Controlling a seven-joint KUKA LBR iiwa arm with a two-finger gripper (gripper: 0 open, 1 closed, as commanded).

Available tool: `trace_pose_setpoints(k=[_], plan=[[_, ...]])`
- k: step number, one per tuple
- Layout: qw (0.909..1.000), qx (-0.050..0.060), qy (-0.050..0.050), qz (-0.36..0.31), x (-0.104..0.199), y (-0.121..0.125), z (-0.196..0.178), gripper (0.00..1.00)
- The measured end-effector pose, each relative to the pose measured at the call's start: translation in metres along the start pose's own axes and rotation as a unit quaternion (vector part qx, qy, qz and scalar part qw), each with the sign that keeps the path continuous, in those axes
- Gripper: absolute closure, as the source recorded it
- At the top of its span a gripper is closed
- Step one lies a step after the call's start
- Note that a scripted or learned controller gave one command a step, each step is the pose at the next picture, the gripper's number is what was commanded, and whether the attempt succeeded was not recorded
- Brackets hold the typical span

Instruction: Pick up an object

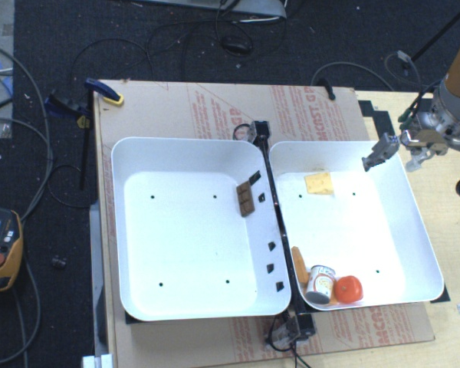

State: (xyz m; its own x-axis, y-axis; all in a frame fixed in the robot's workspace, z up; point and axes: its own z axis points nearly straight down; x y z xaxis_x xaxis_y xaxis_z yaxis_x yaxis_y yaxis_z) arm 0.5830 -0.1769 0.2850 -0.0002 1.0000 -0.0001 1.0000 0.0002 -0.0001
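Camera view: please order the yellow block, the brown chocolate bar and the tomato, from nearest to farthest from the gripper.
Measured from the gripper at the right bin's far right edge:
1. Yellow block, far side of the right bin.
2. Tomato, right bin's near corner.
3. Brown chocolate bar, left bin's right side.

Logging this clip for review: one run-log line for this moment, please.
claw: above right bin far rim, holding nothing | yellow block, can, tomato: untouched

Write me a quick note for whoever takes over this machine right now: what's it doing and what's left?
Gripper: fingers apart, holding nothing, above the right bin's far right corner.
Right bin: yellow slice near the far wall; carrot, small can and tomato bunched at the near edge.
Left bin: brown bar by its right wall.
Done: nothing picked yet.
Left: lower onto one object, grasp, lift.
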Motion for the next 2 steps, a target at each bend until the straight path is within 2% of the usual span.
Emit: trace_pose_setpoints(k=[1,2], plan=[[1.0000,0.003,0.001,0.000,-0.001,0.039,0.071,0.00],[1.0000,0.003,0.001,-0.001,0.024,0.074,0.144,0.00]])
